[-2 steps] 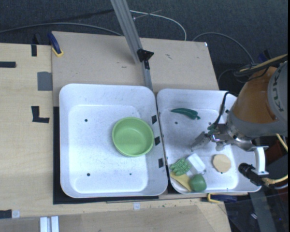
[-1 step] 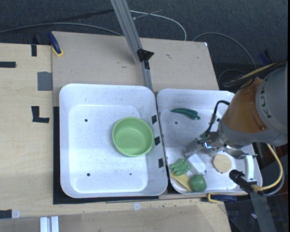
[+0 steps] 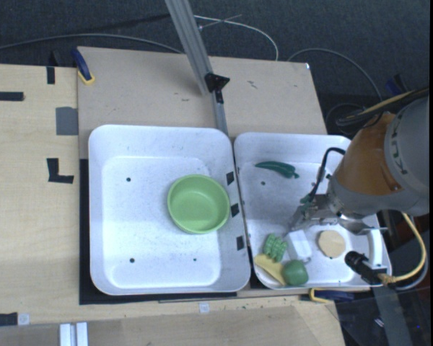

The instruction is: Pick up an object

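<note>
Gripper [image 3: 305, 213]: lowered into right bin [image 3: 289, 138], wrist tilted toward bin centre, reaching in from the right. Set above bare floor just up from a white block [image 3: 299, 246]. Opening width not readable at this slant and resolution; nothing seen clamped in it.

Candidate objects, right bin:
- Dark green curved piece [image 3: 276, 168], alone near the far wall, well apart from everything else. Judged the easiest approach, with free floor on every side.
- Tan disc [image 3: 332, 244], lying flat just beside the white block, close under the wrist.
- Ridged light-green piece [image 3: 275, 248], yellow piece [image 3: 269, 269] and green ball [image 3: 296, 272], crowded along the near wall, touching or nearly so. Likely crowded there because the bin wall stops them; poor side clearance for a descent.

Left bin [image 3: 94, 193]: holds a green bowl [image 3: 198, 204], upright, near the divider, well apart from the gripper.

Judged step: descent toward the white block or tan disc, no lift begun. Risk: nudging the block into the crowded group instead of closing around it.
</note>
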`<state>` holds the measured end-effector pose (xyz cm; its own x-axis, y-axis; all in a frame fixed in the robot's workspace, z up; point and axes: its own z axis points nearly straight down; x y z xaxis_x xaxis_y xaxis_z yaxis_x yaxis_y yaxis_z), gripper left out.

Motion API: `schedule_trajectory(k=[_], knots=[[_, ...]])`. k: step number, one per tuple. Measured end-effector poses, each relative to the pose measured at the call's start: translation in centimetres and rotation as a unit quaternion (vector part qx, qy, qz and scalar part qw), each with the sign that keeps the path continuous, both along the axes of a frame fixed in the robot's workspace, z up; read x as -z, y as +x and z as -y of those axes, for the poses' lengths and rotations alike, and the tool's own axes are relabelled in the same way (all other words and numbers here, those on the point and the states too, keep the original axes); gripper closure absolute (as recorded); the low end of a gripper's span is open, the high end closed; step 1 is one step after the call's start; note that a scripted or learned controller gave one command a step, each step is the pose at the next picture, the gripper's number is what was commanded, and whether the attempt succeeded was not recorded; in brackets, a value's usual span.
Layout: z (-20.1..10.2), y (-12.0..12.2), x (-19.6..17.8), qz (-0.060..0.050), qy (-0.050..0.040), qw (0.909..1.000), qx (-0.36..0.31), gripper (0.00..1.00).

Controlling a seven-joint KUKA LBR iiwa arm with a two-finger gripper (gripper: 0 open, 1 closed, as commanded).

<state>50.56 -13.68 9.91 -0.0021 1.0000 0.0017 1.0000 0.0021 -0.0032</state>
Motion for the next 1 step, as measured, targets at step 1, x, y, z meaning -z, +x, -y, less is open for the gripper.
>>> schedule_trajectory(k=[1], knots=[[0.52, 0.07, -6.15, 0.003, -0.0015, 1.0000, 0.001, 1.00]])
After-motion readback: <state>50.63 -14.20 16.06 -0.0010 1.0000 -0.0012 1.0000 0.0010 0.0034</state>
